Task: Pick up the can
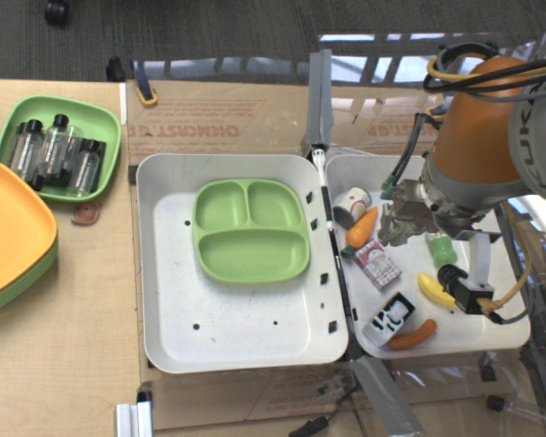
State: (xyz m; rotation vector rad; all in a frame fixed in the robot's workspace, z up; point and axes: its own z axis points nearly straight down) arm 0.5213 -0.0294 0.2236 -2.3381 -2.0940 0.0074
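Camera view has me looking down on both bins, and the can (350,205) I'm after lies on its side near the top left corner of the right bin (505,330), close to the divider wall, with the carrot (362,228) touching or nearly touching its lower side. My gripper (399,228) hangs over the middle of that bin, to the right of the can, but the wrist and grey housing block my line of sight, so I cannot tell how it is set or whether it has anything in it; nothing is visibly held from here. My main worry is the crowding: the carrot leans right against the can, and the pink carton (378,264) sits just below, so a descent that lands slightly off could catch the carrot instead or shove both together. A can on its side may also roll toward the wall once nudged, I'd judge, and the wall leaves little room on that side for a clean approach. The banana (434,289), green block (441,248) and sausage (411,335) lie well clear. The green plate (251,228) in the left bin (164,335) is no concern.
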